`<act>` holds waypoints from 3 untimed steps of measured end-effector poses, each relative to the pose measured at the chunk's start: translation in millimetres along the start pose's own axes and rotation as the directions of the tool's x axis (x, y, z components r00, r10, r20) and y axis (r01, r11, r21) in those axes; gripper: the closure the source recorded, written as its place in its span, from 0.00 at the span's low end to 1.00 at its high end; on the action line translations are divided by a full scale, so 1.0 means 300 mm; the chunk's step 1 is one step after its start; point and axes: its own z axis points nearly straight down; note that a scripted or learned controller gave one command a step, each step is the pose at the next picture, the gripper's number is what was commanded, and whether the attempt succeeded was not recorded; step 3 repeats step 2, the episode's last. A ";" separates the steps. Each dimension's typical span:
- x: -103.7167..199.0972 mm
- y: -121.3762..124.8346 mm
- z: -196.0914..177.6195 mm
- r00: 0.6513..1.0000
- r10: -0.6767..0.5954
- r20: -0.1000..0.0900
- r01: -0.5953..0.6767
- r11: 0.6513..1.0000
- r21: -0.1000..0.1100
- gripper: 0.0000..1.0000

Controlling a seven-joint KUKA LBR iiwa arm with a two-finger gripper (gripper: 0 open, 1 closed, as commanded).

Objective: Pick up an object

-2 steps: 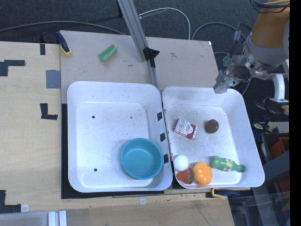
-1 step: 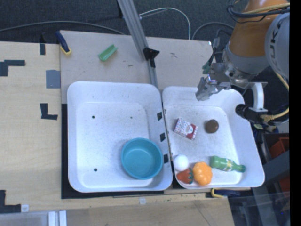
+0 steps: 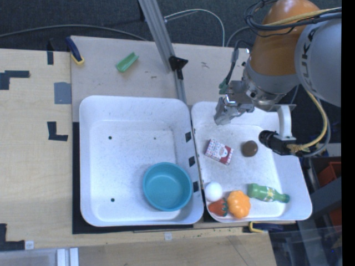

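Objects for picking number six in the right bin (image 3: 294,187), by my count: one red carton (image 3: 218,151) near the middle, one brown ball (image 3: 249,148) just to its right, one green bottle (image 3: 267,193) lying on its side lower down, and one white egg (image 3: 213,191), one red vegetable (image 3: 218,206) and one orange pepper (image 3: 239,203) bunched at the near edge. I see the gripper (image 3: 227,113) poised over the bin's far-left corner, apart from all of them; whether it is released or clenched I cannot tell. One blue bowl (image 3: 167,185) sits in the left bin (image 3: 111,121). One green block (image 3: 127,62) lies on the bench (image 3: 33,143) beyond.
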 end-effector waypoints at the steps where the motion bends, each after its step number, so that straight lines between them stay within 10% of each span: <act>1: 0.154 -0.057 0.082 1.000 0.001 0.000 -0.001 1.000 0.002 1.00; 3: 0.320 -0.105 0.144 1.000 0.000 0.001 0.000 1.000 0.002 1.00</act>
